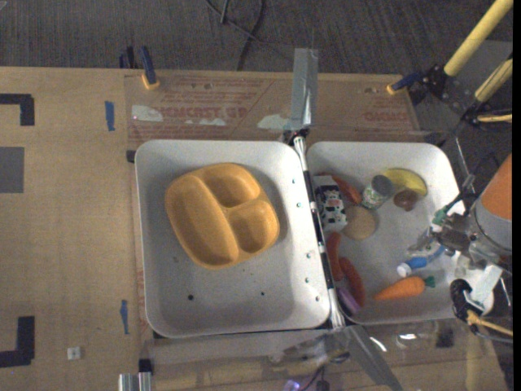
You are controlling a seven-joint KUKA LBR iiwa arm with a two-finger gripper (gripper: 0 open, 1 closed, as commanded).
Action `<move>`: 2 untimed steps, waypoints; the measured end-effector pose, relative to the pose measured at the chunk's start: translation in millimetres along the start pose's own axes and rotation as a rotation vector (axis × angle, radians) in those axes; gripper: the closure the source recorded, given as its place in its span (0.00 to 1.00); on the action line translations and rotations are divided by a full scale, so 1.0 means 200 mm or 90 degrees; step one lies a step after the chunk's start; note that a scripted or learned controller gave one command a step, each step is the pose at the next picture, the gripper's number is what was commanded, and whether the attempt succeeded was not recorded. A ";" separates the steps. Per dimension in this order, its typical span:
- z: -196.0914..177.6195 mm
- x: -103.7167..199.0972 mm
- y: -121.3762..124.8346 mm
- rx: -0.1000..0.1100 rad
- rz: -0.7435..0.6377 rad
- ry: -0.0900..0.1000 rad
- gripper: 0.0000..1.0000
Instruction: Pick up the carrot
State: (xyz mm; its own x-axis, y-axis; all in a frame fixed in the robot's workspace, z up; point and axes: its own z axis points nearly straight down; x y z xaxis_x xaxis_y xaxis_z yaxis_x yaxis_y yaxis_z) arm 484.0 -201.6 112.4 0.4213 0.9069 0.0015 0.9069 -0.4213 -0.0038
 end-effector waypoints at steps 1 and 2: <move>0.13 0.25 -0.14 -0.005 -0.087 -0.001 0.00; 0.13 0.43 0.03 -0.006 -0.131 -0.001 0.00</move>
